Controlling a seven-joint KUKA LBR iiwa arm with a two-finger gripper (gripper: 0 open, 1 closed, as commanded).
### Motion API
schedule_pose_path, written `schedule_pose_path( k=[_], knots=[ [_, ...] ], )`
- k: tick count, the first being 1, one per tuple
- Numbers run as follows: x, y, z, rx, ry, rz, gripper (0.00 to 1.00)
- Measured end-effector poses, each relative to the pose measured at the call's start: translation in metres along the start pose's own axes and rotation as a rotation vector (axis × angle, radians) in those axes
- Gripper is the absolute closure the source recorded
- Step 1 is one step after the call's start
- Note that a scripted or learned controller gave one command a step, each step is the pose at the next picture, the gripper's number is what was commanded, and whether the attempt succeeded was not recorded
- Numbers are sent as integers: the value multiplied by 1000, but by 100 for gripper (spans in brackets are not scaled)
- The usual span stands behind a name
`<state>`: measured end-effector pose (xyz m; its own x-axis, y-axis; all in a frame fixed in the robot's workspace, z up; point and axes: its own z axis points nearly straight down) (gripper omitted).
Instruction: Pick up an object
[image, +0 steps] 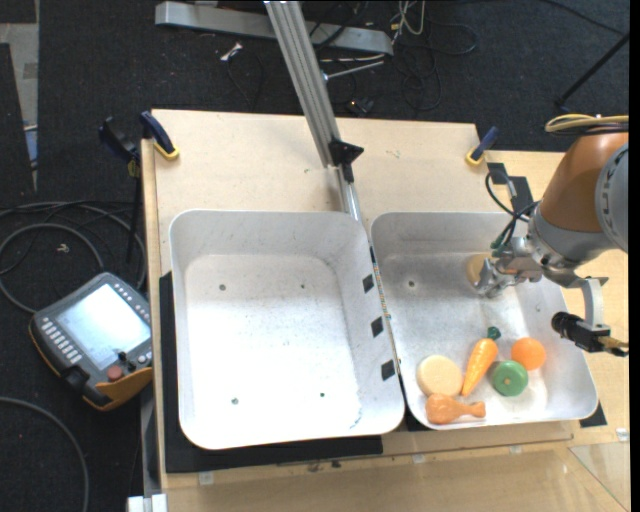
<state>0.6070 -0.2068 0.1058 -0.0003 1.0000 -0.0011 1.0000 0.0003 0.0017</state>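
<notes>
It looked like a robotics lab: 2 shallow white plastic bins (270, 225) sat on a pale wooden bench (250, 150) fixed with clamps, a grey-and-orange teach pendant (93, 340) and loose black cables (40, 250) lay on dark carpet.

Two white bins (270, 330), faintly speckled, sit on a pale wooden bench (250, 160); the right one holds an orange carrot (479, 365), an orange ball (528, 353), a green fruit (509, 378), a cream disc (439, 376) and an orange-tan drumstick (452, 408).
</notes>
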Motion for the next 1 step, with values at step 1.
schedule_pose_path(
  k=[1],
  knots=[
    [5,0,-63,-6,-2,-2,100]
  ],
)
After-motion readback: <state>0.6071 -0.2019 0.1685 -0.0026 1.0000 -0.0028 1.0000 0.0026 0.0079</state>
